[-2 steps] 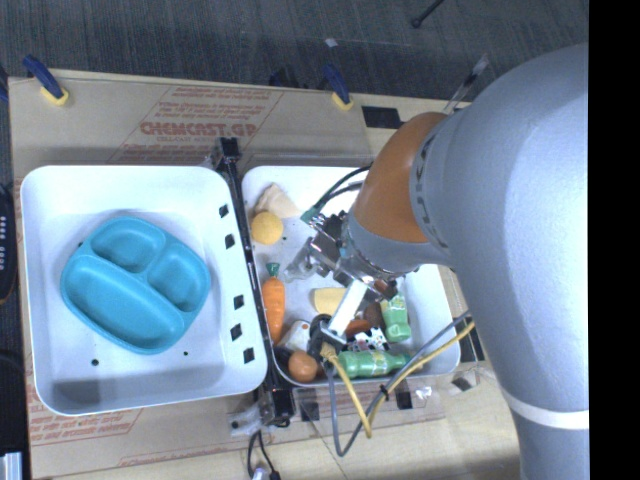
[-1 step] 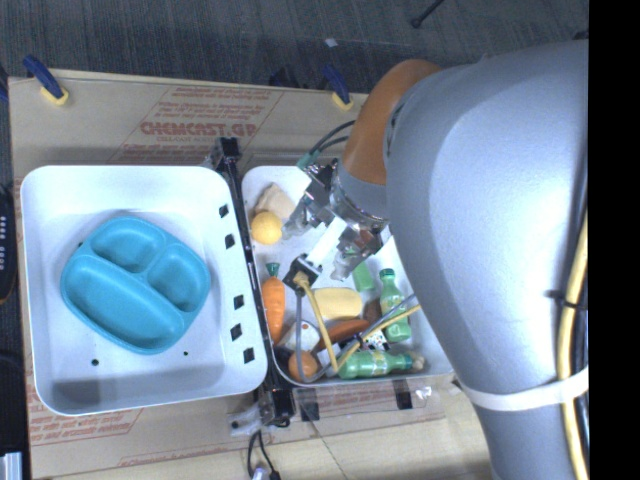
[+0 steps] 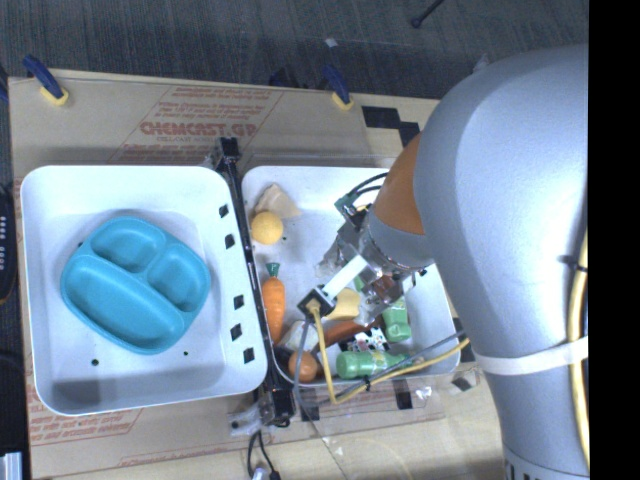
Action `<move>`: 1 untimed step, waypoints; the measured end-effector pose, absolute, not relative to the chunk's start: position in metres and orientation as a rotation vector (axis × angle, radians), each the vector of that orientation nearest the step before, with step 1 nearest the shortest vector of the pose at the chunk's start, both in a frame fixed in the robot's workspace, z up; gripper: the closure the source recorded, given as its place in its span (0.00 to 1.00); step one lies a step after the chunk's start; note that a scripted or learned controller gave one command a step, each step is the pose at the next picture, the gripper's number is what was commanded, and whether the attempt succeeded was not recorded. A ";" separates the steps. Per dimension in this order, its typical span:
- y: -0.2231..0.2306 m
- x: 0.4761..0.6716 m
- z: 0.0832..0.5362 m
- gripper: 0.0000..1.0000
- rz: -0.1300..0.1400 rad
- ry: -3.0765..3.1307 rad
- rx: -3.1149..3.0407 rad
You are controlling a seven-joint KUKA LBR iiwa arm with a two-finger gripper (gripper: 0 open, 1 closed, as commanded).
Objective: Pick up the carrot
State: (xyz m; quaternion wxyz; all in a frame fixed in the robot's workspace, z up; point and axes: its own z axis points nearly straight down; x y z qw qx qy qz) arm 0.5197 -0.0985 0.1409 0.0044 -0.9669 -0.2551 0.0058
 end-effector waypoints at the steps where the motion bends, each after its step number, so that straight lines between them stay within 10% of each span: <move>1: -0.030 0.511 0.192 0.00 0.007 -0.855 -3.013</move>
